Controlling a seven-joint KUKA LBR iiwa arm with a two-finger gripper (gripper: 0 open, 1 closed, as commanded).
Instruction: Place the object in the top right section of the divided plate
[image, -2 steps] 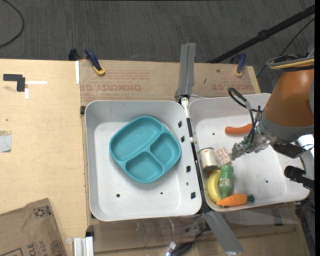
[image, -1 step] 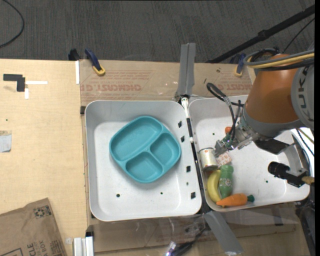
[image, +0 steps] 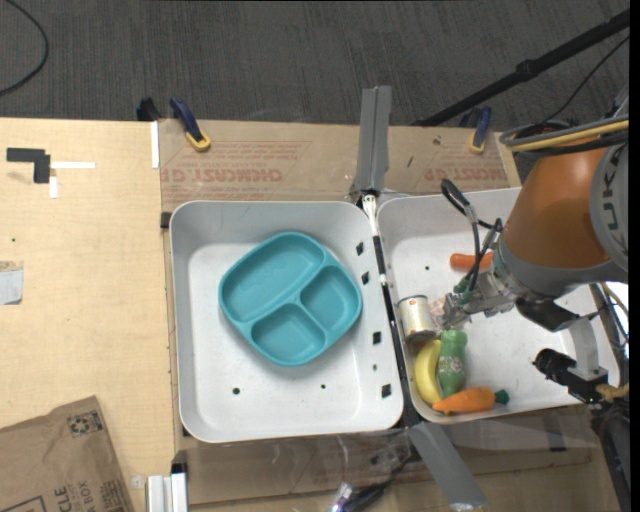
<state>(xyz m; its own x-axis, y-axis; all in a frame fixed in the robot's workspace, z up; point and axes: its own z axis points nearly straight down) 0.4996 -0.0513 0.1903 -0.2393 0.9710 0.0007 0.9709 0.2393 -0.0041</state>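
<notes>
Bench: cardboard-covered top (image: 80, 330), dark carpet beyond, two shallow white bins side by side, clamps along the far edge.

Nearest the camera, in the right bin (image: 420, 225): a carrot (image: 468, 401) lies along the near wall, with a banana (image: 427, 370) and a green bottle-shaped item (image: 452, 362) just behind it, the two touching side by side. A small metal can (image: 416, 315) lies on its side just beyond the banana. Further back, a second orange piece (image: 464, 262), partly hidden by the arm.

Gripper (image: 462, 306): low over the right bin, just beside the can and above the green item. State of the end effector: cannot tell, the tip is lost against dark hardware and clutter. Nothing visibly held.

Left bin (image: 190, 300): teal divided plate (image: 290, 297), three sections, all bare. One large section on the far left, two smaller ones toward the right and near side.

Task object: probably the can or the green item, judging by gripper position; it sits in the right bin, well apart from the plate.

Step in hand, judged: the pick. To do well, come down on one item alone, since can, banana and green item crowd together. Then lift above the bin walls before crossing to the plate's far-right section.
</notes>
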